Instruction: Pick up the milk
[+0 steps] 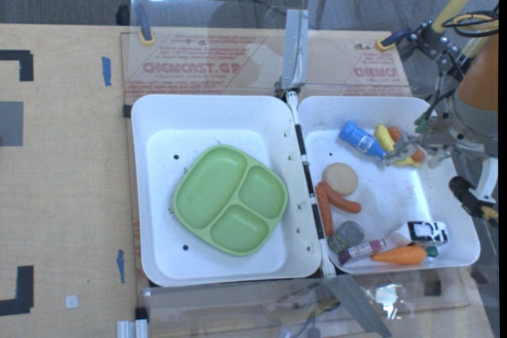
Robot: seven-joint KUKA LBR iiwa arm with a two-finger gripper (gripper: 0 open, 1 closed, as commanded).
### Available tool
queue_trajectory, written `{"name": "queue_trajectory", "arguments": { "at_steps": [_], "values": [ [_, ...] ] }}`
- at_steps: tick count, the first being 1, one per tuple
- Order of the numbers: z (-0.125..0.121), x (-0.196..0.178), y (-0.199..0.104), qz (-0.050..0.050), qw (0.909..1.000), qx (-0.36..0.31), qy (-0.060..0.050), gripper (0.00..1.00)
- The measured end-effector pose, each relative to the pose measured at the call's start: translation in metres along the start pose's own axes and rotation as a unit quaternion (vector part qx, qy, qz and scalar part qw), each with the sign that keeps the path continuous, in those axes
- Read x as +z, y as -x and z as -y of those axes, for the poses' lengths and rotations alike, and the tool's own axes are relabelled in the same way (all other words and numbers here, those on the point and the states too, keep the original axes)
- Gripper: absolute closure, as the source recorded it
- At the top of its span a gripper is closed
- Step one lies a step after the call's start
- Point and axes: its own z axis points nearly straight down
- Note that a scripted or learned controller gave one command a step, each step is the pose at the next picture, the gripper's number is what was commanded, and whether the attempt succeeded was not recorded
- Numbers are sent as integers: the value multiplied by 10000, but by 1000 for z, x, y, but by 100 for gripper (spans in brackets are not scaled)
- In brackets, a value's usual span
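Two shallow white bins are seen from above, side by side on a wooden bench. Nearest the viewer, at about 5 o'clock in the right bin (469, 253), the milk (428, 232) is found: a small black-and-white carton lying against the bin's near right corner, untouched. Just beside it, along the near wall, a carrot (402, 255) and a pink-capped tube (363, 250) are laid, with a grey round lump (346, 236) at their left.

Toward the bin's centre, two sausages (333, 203) and a tan bread roll (341, 178) are seen. Farther back, at about 1 o'clock, a blue bottle (360, 139) and a banana (385, 138) rest close together.

The gripper (413, 150) is held low over that far cluster, well apart from the milk. Whether its fingers are spread or closed cannot be told, and nothing can be made out between them.

The pick is judged not yet begun: the arm must be brought toward the near corner, where the carrot and the bin wall crowd the carton.

In the left bin (150, 194), a green divided plate (230, 199) is set.
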Motion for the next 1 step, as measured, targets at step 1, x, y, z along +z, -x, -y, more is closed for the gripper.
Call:
{"name": "queue_trajectory", "arguments": {
  "at_steps": [1],
  "values": [
    [27,-42,-21,-3,9886,-1505,2,0]
  ]
}}
